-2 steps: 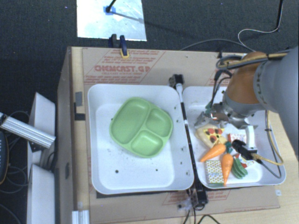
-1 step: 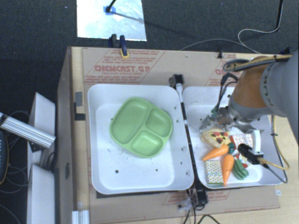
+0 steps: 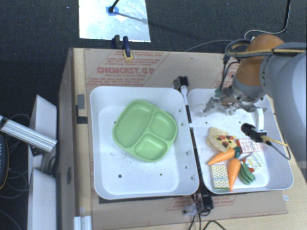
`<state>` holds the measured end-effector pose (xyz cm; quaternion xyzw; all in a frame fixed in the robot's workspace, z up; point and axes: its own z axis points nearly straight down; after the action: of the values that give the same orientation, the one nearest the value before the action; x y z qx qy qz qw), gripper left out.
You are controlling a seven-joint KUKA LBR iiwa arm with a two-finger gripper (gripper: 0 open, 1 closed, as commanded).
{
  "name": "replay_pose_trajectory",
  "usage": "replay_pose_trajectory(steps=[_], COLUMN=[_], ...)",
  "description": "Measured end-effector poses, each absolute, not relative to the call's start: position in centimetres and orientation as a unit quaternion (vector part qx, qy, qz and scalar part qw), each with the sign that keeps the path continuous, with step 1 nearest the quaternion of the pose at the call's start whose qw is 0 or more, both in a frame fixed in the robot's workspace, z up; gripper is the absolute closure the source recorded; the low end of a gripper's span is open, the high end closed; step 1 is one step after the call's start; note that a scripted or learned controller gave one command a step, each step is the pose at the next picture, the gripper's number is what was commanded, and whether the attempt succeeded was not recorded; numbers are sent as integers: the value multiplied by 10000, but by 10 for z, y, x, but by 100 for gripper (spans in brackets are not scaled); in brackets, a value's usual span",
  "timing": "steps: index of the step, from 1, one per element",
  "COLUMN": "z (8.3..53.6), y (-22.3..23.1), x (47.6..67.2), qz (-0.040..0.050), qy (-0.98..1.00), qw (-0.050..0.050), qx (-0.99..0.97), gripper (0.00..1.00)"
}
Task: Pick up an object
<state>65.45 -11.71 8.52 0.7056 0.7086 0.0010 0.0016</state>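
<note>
While your gripper (image 3: pixel 221 104) hovers over the right bin's (image 3: pixel 283 176) far end, finger state unreadable, two carrots (image 3: pixel 225 161) lie nearer, green plate (image 3: pixel 145 130) left.

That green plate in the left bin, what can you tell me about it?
The green plate is a pale green, plastic-looking dish with rounded corners, divided into three compartments: one large and two smaller. It lies flat and right side up, turned at a slant, on the floor of the left bin, roughly in the middle and slightly toward the far side. All its compartments look bare. Only the bin floor touches it.
</note>
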Motion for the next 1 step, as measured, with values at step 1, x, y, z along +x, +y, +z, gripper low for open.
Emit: replay_pose_trajectory(steps=[1], z=[84], y=[-100], x=[578], qz=[0], qy=[7076], qw=[-1], qx=[7066], gripper=[0])
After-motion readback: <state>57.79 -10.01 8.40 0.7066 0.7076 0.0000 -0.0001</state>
